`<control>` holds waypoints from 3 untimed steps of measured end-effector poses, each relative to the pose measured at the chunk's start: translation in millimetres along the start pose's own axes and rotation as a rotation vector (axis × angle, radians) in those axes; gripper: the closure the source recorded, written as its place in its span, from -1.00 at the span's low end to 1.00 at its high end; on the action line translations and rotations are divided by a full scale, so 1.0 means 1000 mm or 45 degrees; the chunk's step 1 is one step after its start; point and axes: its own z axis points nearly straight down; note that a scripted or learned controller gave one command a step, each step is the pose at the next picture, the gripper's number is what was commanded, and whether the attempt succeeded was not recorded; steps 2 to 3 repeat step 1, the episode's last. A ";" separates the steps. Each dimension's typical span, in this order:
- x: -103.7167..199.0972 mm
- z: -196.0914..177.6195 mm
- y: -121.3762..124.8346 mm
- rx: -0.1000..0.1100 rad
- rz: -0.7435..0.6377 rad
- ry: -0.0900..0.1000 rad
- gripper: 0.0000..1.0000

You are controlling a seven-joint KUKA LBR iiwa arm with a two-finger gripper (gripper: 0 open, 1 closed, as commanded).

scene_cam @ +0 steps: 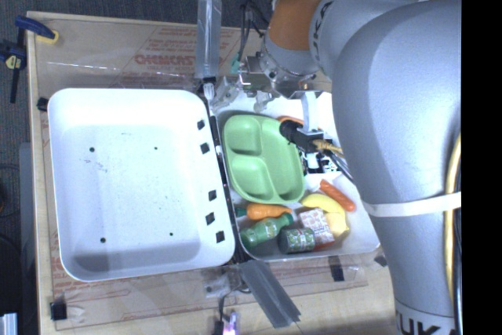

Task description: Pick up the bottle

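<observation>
The bottle (265,231) is green and see-through and lies on its side near the front edge of the right bin (357,247). It rests just below an orange carrot (267,211) and left of a dark labelled can (304,240). My gripper (257,90) hangs over the far end of the right bin, above the top rim of a green divided tray (263,157). It is well away from the bottle, and the grey arm with its orange band covers much of the bin's right side.
A banana (329,209) and a red-orange pepper (339,195) lie right of the carrot. The left bin (125,247) adjoins along a clipped divider. A grey post (209,31) stands behind the bins and a grey bracket (271,298) in front.
</observation>
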 end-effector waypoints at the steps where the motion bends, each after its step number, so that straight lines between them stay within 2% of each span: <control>1: -0.010 0.042 0.001 -0.046 0.010 0.009 -1.00; 3: -0.010 0.042 0.001 -0.046 0.010 0.009 -1.00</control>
